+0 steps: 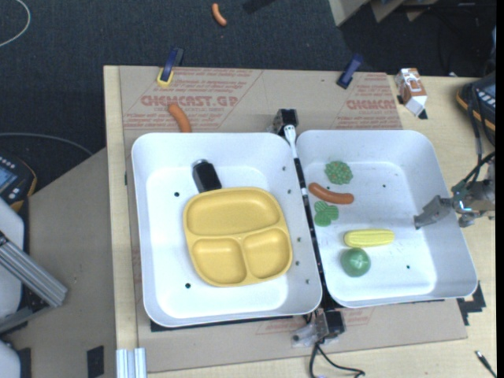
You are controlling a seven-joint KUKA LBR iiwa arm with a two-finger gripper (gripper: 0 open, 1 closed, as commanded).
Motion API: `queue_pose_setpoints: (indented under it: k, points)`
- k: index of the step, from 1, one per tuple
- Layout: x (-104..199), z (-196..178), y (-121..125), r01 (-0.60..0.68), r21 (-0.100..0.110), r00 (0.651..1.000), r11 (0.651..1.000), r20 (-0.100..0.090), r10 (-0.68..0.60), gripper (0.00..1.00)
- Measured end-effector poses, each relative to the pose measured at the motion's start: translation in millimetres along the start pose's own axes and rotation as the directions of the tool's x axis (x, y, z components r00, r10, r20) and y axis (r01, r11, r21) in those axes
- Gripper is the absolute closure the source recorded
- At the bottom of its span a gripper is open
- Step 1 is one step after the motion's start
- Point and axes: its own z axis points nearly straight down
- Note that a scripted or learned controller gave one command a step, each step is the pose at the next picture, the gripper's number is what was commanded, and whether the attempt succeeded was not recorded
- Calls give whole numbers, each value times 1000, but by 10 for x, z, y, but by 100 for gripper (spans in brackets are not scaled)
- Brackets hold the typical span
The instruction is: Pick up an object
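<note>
**At the right bin's rim, food toward the divider**

My gripper sits at the right wall of the right bin, just inside the rim, low over the white floor. At this size and angle I cannot tell how it is set, and I see nothing in it.

Taking the right bin as the landmark: the toy food lies in its left half. A green broccoli piece lies toward the far left. Just nearer than that, a brown sausage lies slantwise, and a second green floret sits hard by the bin's left wall. A yellow corn cob lies crosswise near the middle, and a round green fruit sits just beside it on the near side. The cob is the piece closest to my gripper, with bare floor between us. The bin's right half and far right corner are open white floor.

Left of the right bin, touching it along a shared edge, is the left bin. It carries a yellow divided plate and a black object at the plate's far edge.

Beyond the right bin's far rim the worktop shows printed cardboard, with an orange sausage lying on it toward the left.
</note>
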Motion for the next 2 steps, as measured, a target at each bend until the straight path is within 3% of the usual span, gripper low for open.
queue_pose_setpoints:
  k: [2]
  points:
    - [20,1111,-103,3,6,1000,1000,-9,-3,0]
